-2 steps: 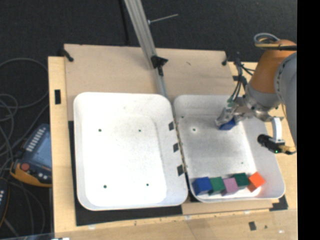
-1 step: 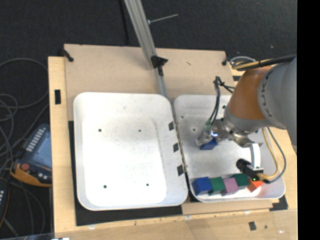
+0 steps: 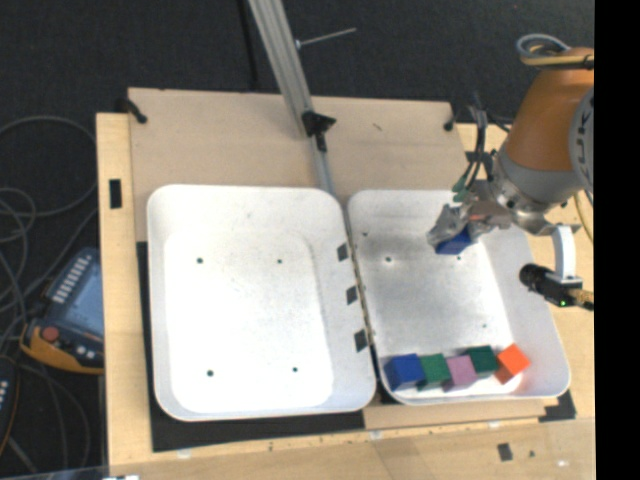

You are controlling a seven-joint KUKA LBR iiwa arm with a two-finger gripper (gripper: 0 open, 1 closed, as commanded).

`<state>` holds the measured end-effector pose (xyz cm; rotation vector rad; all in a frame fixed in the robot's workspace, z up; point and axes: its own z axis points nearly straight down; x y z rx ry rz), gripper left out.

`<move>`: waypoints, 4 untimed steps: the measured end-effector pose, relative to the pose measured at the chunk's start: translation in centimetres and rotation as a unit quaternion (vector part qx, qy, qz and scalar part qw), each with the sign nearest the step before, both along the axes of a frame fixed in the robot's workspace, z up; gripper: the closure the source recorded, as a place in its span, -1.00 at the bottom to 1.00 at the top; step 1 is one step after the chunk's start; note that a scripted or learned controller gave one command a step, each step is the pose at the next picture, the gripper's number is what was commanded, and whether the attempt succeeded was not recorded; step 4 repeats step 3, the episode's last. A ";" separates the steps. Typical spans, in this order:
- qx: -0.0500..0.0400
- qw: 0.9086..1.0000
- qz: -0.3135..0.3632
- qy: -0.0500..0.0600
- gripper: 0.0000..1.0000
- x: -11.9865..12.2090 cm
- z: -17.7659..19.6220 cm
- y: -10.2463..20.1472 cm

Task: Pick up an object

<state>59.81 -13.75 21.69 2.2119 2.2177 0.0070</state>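
My gripper [image 3: 452,232] hangs over the far part of the right bin [image 3: 430,298], reaching in from the right. A small blue block [image 3: 456,244] sits between its fingers, and the gripper is shut on it. Along the bin's front wall lies a row of blocks: a blue block [image 3: 404,370], a green block [image 3: 435,370], a pink block [image 3: 461,369], a dark green block [image 3: 484,359] and an orange block [image 3: 512,361].
The left bin [image 3: 250,298] lies beside the right one, with small clips [image 3: 352,293] on the shared edge. A slanted metal rail [image 3: 290,68] rises from the back of the bench. A handheld pendant [image 3: 65,313] and cables lie off the bench at left.
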 end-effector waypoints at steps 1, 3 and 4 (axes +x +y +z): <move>0.002 1.000 0.003 0.004 1.00 2.5 -0.3 6.9; 0.001 1.000 0.001 0.004 1.00 6.5 -2.0 11.7; 0.001 1.000 0.001 0.004 1.00 6.5 -2.0 11.7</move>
